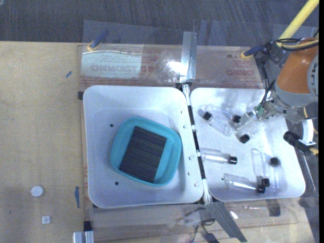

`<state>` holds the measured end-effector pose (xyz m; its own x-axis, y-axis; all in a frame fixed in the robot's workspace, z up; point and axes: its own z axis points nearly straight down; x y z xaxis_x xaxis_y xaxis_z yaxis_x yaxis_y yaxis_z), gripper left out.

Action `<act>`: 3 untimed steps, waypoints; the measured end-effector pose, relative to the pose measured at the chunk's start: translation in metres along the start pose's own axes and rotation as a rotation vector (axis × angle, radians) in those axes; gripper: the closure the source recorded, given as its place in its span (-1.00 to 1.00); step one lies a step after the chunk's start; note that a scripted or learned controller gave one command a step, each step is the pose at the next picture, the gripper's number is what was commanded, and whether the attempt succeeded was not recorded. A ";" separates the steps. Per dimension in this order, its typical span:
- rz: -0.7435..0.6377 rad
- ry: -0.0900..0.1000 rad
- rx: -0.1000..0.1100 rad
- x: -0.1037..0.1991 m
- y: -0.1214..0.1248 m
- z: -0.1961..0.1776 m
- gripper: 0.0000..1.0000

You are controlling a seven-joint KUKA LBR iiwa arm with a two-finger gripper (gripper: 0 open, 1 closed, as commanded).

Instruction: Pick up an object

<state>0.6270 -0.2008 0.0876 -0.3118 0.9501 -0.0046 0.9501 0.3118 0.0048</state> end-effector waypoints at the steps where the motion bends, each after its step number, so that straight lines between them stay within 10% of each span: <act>1: -0.028 0.003 -0.001 0.056 0.009 -0.001 -1.00; 2: 0.076 0.004 0.015 0.084 0.068 0.001 -1.00; 3: -0.139 0.001 -0.001 0.079 0.007 -0.001 -1.00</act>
<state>0.6088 -0.1237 0.0886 -0.4407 0.8976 -0.0041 0.8976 0.4407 0.0050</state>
